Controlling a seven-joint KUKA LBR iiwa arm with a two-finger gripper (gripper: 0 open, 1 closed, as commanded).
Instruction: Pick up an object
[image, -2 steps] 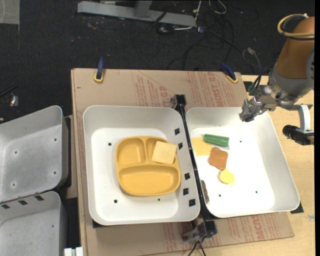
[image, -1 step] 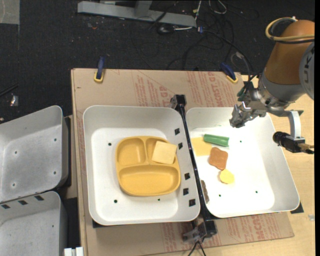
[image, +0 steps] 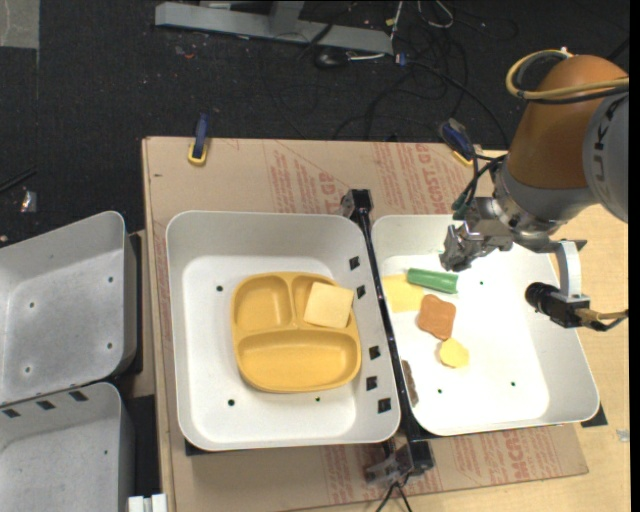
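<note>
Pincer (image: 453, 252) hangs low over the right bin (image: 520, 405), near its far-left part, just above the green stick (image: 432, 280); can't tell if it's spread or pressed together. Nothing visibly pinched. Green stick lies flat, partly over a pale yellow flat piece (image: 398, 294). Just nearer: orange-brown chunk (image: 436, 317), then a small yellow round piece (image: 453, 353) touching it. Left bin (image: 200, 300) holds a yellow divided tray (image: 290, 362) with a cream square block (image: 328, 305) in its far-right compartment.
</note>
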